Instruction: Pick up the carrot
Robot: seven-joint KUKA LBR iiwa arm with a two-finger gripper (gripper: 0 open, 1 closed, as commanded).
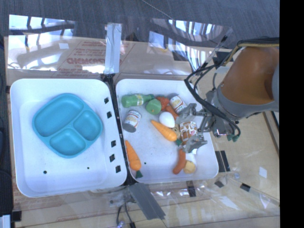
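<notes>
Nearest the lens, the arm (251, 77) enters from the right, its orange band over the right bin's (147, 172) edge; its gripper (191, 127) hangs low over that bin's right half, amid the toy food; whether the fingers stand apart or together cannot be told, since a small labelled can (188, 128) lies at or under them and hides the tips.

Three carrot-like pieces lie in the right bin; one carrot (164, 130) rests mid-bin, slanted, just beside a white egg (166, 119) and just left of the gripper; a second (133, 158) lies along the left wall, near the divider; a third orange piece (179, 162) lies near the front wall, below the gripper. Other items: a green bottle (132, 99), a green lump (153, 107), a tin (132, 120), a second labelled can (177, 103) near the back. Left bin (28, 175): a blue tray (67, 124), well apart from the arm.

Step in hand, as judged: approach or descent for the grasp; no carrot is seen between the fingers, so the pick is not yet done. Next move calls for centring over one carrot, most likely the mid-bin one; fingers set across its narrow width; egg and can kept clear of the closing path.
</notes>
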